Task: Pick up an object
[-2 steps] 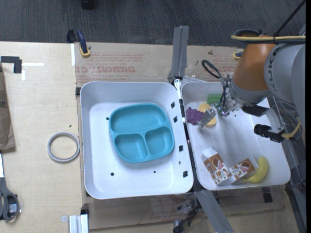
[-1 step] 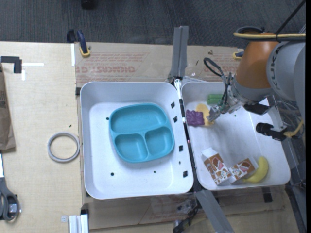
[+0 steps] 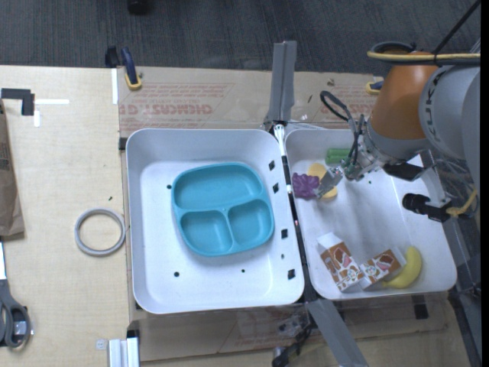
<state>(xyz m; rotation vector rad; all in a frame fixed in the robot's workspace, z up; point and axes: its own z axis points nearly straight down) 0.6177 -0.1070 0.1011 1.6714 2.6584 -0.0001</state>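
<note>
Gripper (image 3: pixel 333 179) is hovering low in right bin (image 3: pixel 428 281), touching the yellow piece (image 3: pixel 321 180) beside purple grapes (image 3: pixel 306 184); finger state cannot be told; banana (image 3: pixel 407 267) and 2 cartons (image 3: pixel 357 266) lying near front.

Two white bins sat side by side: the left bin (image 3: pixel 145 228) held one blue divided tray (image 3: pixel 221 209), and the right bin (image 3: pixel 359 212) held one purple grape bunch (image 3: pixel 305 184), one yellow banana (image 3: pixel 406 270), two small cartons (image 3: pixel 340 262) and one green item (image 3: pixel 337 157) at its far edge.
</note>
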